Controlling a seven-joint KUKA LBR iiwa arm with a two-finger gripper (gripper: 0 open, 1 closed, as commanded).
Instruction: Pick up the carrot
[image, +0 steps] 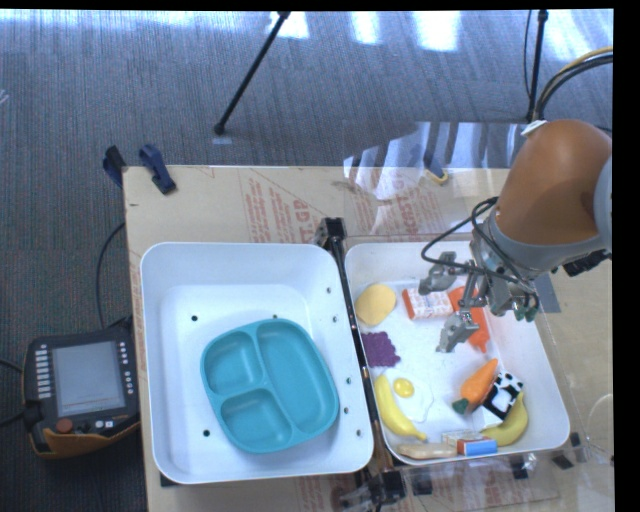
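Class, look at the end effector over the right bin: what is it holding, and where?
Nothing visibly: the end effector hangs above the bin floor, apart from the carrot lying below it.

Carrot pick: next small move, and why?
Probably shift the gripper toward the view's bottom, then descend. It hangs over the right white bin, above the orange box, while the orange toy carrot with green top lies nearer the camera, untouched.

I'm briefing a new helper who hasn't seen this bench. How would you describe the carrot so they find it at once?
Look in the right-hand white bin, toward its near right corner. The carrot lies there tilted, between the fried egg and a black-and-white block. It is the small orange cone with a green stub at its lower end; the bananas nearby are yellow.
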